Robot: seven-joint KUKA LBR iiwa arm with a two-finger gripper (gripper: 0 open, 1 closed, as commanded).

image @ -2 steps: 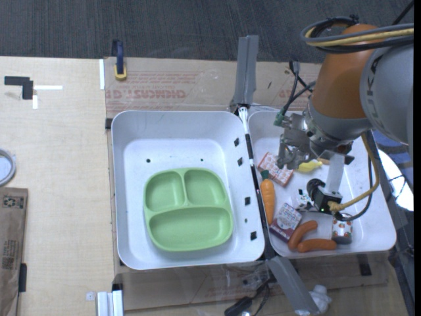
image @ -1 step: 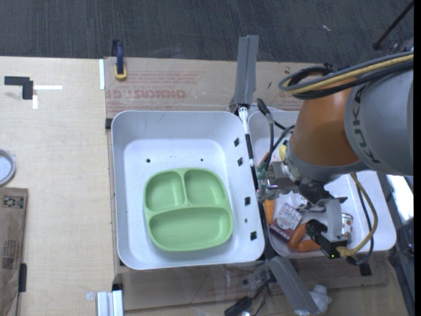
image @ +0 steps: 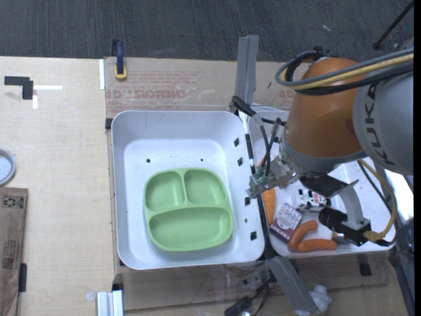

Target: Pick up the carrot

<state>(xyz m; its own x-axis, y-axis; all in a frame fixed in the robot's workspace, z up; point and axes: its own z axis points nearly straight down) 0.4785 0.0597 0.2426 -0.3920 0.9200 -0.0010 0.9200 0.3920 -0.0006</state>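
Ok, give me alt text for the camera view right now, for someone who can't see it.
The arm reaches down into the right bin, its pincer just above a carrot at the bin's left edge. Two sausages and a small packet lie nearby. The left bin holds a green divided plate.

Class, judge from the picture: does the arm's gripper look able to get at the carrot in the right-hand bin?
Probably yes. The gripper hangs right over the carrot, which lies by the right bin's left wall. That wall and the small packet beside it could crowd the approach.
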